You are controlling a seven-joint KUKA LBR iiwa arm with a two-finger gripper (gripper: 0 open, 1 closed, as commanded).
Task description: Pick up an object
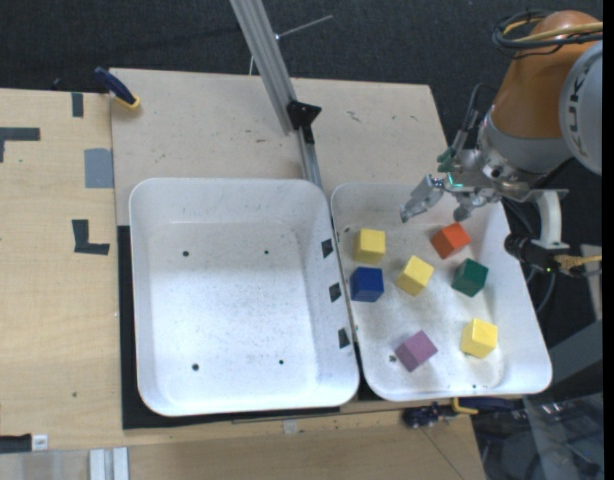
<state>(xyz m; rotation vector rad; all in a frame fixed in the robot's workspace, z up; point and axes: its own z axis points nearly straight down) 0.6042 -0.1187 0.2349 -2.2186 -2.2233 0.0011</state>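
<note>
Several small cubes lie in the right bin [527, 368]: a yellow cube [371, 243], a blue cube [366, 284], a second yellow cube [415, 274], an orange cube [449, 239], a green cube [469, 276], a purple cube [416, 349] and a third yellow cube [479, 337]. My gripper [442, 204] hovers over the bin's far part, just above and left of the orange cube. Its two fingers [419, 201] stand spread apart with nothing between them.
The left bin [147, 268] sits beside the right one. A grey metal pole [272, 58] slants down from the top to the gap between the bins. Tape marks and a blue-yellow tool [117, 88] lie on the bench at left.
</note>
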